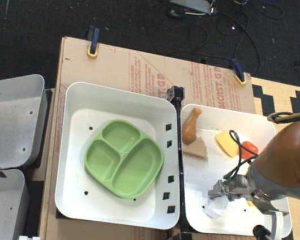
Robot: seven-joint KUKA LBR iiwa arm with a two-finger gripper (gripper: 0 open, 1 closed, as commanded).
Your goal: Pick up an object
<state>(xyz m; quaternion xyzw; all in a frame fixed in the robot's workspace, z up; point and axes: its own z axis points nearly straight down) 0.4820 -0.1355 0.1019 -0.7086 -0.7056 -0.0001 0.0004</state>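
Can't tell how the jaws stand on the gripper (222,193), low in the right bin (197,211) by a small whitish object (214,211) (blurry). Cardboard (141,69) under the bins has red print, unreadable. Green divided plate (125,157) sits in the left bin (73,132).

High slanted view over both bins (125,99)

Blue clamps (94,40) on cardboard sheet (147,73) — spare white bins (1,113) left, cables (236,22) on dark floor.
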